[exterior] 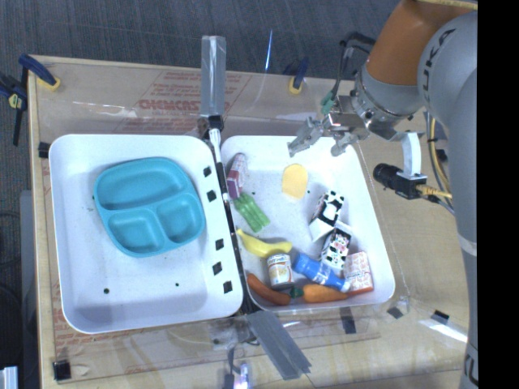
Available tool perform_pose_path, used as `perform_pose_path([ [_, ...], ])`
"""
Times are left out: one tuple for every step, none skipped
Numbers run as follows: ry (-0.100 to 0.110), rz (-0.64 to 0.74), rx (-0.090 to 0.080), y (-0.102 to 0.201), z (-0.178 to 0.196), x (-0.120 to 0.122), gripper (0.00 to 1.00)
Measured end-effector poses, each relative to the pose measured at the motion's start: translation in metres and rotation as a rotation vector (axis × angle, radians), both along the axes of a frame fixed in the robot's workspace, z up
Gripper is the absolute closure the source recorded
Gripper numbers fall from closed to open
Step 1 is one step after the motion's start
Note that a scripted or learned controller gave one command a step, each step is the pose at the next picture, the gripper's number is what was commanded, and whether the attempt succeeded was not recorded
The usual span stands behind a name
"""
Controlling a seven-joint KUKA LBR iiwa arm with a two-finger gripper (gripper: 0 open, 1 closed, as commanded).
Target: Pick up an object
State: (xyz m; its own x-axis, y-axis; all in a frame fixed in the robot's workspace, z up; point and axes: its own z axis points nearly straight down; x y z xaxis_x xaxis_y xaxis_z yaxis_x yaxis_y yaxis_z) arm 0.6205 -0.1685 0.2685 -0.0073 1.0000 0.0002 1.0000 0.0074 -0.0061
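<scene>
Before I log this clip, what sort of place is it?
Likely a robot grasping lab bench: two white bins clamped to a board, toy food such as a banana, and a KUKA arm's end effector above.

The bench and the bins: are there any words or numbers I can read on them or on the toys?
None can be read for sure.
Red print on the clear sheet behind the bins: blurred.
Label on the small jar: too small.
Print on the red and white packet: too small.
Black and white cartons: a cow pattern, no letters I can make out.
</scene>
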Motion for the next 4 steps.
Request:
perform_pose_path([
  [0.000, 0.000, 0.000, 0.000, 0.000, 0.000, 0.00],
  [0.000, 0.052, 0.001, -0.043, -0.120, -0.038, 0.00],
  [-0.004, 0.109, 0.001, -0.042, -0.178, 0.030, 0.00],
  [-0.001, 0.116, 0.001, -0.040, -0.169, 0.031, 1.00],
])
